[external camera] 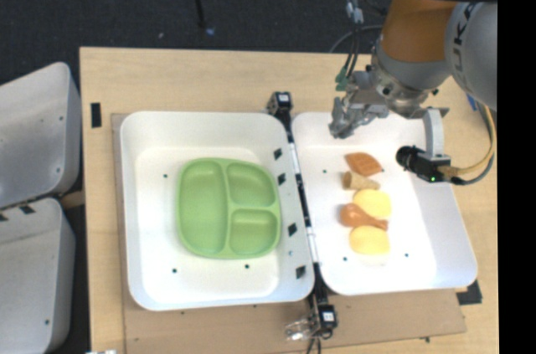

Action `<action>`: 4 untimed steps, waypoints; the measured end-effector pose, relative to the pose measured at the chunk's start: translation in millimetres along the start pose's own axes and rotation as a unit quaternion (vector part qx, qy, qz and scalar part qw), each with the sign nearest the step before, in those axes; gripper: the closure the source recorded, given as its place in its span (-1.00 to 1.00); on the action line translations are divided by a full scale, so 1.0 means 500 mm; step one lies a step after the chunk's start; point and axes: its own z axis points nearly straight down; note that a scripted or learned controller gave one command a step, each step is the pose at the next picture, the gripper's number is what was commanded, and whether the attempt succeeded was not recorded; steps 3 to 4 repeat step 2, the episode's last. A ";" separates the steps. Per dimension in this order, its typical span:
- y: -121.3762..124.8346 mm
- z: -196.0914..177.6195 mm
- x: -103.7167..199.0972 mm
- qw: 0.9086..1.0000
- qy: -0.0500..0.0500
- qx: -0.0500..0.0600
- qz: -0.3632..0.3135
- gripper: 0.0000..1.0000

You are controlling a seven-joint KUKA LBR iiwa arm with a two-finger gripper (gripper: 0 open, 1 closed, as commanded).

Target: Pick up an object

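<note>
Several small food-like objects lie in the right bin [435, 248]: an orange wedge [364, 163], a tan cube [350, 179], a yellow round piece [373, 202], an orange drumstick shape [358, 217] and a pale yellow round piece [369, 241]. My gripper [342, 125] hangs over the bin's far left corner, up and to the left of the orange wedge and apart from it. Nothing shows between its fingers.
A green divided plate [228, 207] rests in the left bin [151, 260]. A raised divider [295, 185] with black clips runs between the bins. A black cable and small black module [419, 160] hang over the right bin's far right side.
</note>
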 end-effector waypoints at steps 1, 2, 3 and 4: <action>-0.028 0.028 0.104 1.000 0.000 0.000 -0.001 1.00; -0.073 0.054 0.213 1.000 0.000 0.001 -0.001 1.00; -0.073 0.054 0.213 1.000 0.000 0.001 -0.001 1.00; -0.073 0.054 0.213 1.000 0.000 0.001 -0.001 1.00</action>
